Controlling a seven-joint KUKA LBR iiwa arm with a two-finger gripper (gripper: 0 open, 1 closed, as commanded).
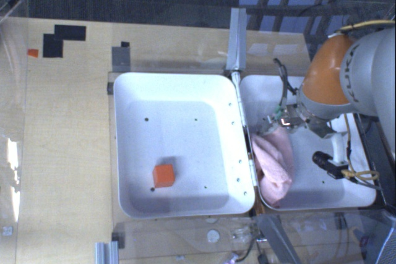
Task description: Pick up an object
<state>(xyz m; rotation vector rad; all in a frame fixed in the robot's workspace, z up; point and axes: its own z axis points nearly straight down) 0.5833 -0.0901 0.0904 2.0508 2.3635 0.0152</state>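
Camera view from above shows the gripper (pixel 279 122) low in the right bin (pixel 322 195), in its upper left part, close to the wall that it shares with the left bin (pixel 179 99). Whether the gripper is spread or pressed together I cannot tell, because the wrist covers it from this angle, and nothing can be seen pinched in it. Just below the gripper lies a pink cloth (pixel 273 164), crumpled into a long shape along the left wall of the right bin; its upper end comes right under the gripper, but I cannot tell if they touch. Above the gripper the orange band (pixel 327 74) of the arm (pixel 377 71) hangs over the upper right side of this bin, and the grey body of the arm goes out to the right. In the left bin a small orange block (pixel 164 175) sits alone near the lower left corner, well apart from the gripper. Farther left, on the pale wooden bench (pixel 62 145), there are black marks (pixel 62 39) and a small orange square (pixel 32 53) near the far corner.
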